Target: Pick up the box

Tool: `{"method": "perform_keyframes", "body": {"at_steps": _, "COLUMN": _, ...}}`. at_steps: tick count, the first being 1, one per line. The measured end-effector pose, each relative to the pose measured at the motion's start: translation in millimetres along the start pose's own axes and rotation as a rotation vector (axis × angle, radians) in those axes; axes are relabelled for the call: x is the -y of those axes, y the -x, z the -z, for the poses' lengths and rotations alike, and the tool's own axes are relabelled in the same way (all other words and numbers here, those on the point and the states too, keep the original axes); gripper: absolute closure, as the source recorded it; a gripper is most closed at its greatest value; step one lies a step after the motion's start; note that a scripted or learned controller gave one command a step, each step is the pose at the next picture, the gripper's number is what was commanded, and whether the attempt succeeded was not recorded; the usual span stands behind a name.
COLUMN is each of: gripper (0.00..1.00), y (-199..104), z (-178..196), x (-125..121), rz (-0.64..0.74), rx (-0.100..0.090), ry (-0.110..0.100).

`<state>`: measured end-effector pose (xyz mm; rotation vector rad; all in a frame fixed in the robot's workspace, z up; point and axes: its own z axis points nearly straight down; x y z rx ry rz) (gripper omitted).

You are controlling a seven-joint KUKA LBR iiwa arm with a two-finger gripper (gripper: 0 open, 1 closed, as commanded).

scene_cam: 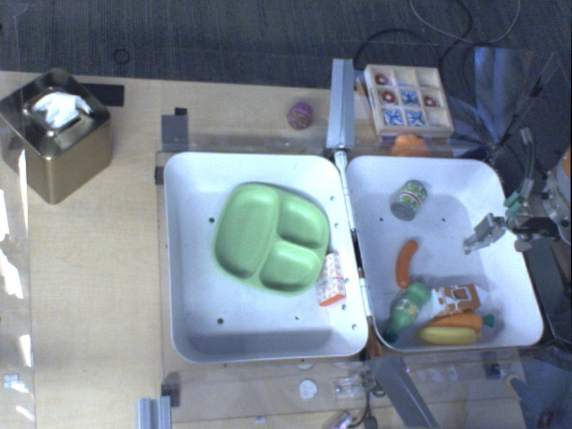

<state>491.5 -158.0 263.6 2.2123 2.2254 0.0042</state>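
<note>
A small white and red box (332, 280) lies in the left bin (206, 329), against its right wall and beside the green plate. A second carton, orange and white (458, 297), lies in the right bin (465, 181) near the front. My gripper (485, 231) hangs over the right side of the right bin, well apart from both boxes, with nothing seen in it.
A green divided plate (271, 236) takes up the middle of the left bin. The right bin also holds a can (408, 198), a sausage (406, 262), a green bottle (407, 307), and a banana (449, 335). A brass tissue box (55, 137) stands far left.
</note>
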Motion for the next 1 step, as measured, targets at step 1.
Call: {"method": "perform_keyframes", "body": {"at_steps": 1, "gripper": 0.0, "y": -40.1, "z": -64.3, "x": 3.2, "rz": -0.276, "rx": -0.001, "ry": -0.001}}
